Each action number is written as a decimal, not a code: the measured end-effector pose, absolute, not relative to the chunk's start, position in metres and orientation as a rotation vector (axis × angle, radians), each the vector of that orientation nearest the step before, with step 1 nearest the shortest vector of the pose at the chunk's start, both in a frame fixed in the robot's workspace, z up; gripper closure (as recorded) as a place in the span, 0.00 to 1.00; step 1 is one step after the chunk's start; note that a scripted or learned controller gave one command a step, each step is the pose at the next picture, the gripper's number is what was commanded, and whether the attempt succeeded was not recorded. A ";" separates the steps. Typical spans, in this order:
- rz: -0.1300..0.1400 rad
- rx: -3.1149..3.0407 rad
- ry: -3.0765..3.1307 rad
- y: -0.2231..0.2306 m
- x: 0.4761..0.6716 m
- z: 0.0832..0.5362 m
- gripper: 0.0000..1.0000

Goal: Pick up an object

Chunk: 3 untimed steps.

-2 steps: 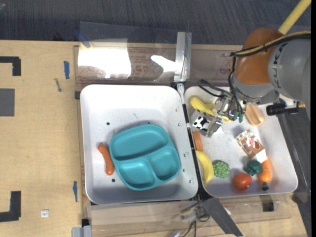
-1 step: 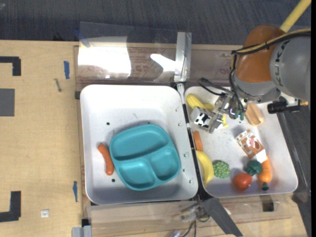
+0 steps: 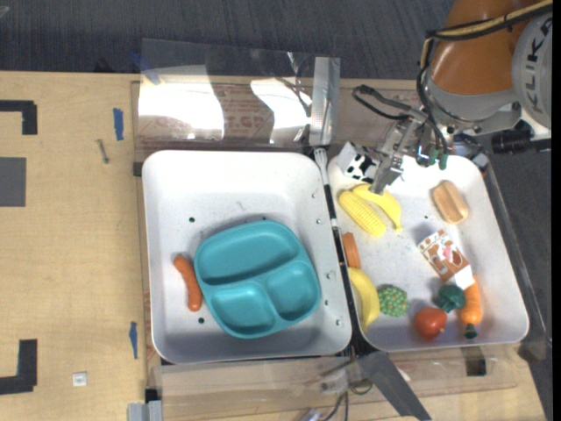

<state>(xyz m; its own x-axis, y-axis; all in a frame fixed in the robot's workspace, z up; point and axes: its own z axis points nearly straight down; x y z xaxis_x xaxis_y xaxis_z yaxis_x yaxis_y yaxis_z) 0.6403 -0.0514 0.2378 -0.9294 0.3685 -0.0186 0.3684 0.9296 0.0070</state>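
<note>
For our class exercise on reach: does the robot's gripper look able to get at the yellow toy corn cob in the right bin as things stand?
Probably yes. The gripper hangs just above the yellow toy corn cob, which lies uncovered on the right bin floor with nothing on top.

The KUKA arm (image 3: 500, 51) shows a rounded orange band above a pale grey wrist shell marked with dark lettering, partly cut off at the frame's right edge. Black cables loop around the orange section and trail to the left. Below the wrist, a slim metallic two-finger gripper (image 3: 386, 172) carries small greenish fittings near its mount
</note>
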 end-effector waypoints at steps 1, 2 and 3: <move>0.001 0.586 3.069 -0.052 0.640 0.243 1.00; 0.000 0.582 3.062 -0.051 0.641 0.254 1.00; 0.001 0.478 3.101 -0.039 0.575 0.245 1.00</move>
<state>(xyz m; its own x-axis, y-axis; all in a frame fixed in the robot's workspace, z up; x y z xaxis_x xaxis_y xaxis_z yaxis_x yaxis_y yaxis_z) 0.5754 -0.0393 0.2453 -0.9535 0.3012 -0.0033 0.3012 0.9536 0.0012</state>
